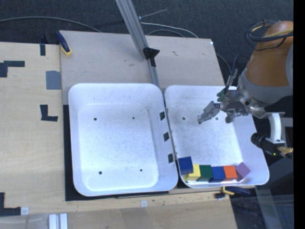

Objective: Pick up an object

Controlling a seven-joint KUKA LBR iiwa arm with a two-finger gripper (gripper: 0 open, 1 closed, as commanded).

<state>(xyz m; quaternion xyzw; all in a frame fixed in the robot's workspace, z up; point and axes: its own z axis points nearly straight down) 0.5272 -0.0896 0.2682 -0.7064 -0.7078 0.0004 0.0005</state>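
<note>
Several small blocks line the front wall of the right bin (190, 99): a blue block (185, 164), a yellow one (193, 176), a green one (205, 171), a second blue one (218, 173), an orange one (230, 172) and a purple one (243, 169). My gripper (215, 119) hangs over the upper middle of this bin, well behind the row of blocks. It is open, and nothing sits between its fingers (205, 117).
The left bin (114, 137) lies beside the right one. A slanted metal pole (136, 27) crosses the back of the bench and ends at the bins' shared edge. A blue-and-yellow clamp (64, 43) lies at the bench's back left corner.
</note>
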